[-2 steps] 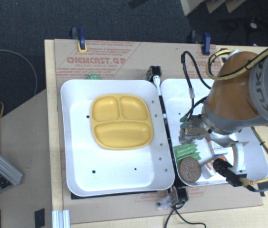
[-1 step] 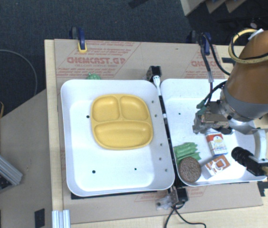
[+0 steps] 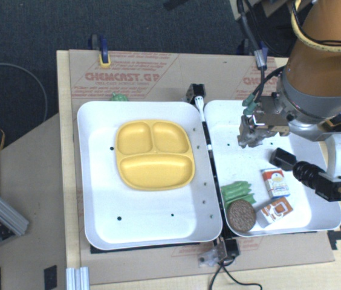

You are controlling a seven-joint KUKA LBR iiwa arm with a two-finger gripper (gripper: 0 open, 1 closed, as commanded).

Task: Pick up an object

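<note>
My gripper (image 3: 250, 139) hangs over the back left part of the right bin (image 3: 231, 116), above bare white floor, with nothing seen in it. Toward the front of that bin lie a green pea pod (image 3: 237, 191), a round brown cookie (image 3: 241, 215), a small red, white and blue box (image 3: 276, 182) and a red and white box (image 3: 277, 210). All of these are in front of the gripper and apart from it.
The left bin (image 3: 98, 180) holds a yellow divided plate (image 3: 155, 154). A black rail (image 3: 205, 138) runs between the two bins. The orange and grey arm (image 3: 324, 47) fills the upper right, over the right bin's back corner.
</note>
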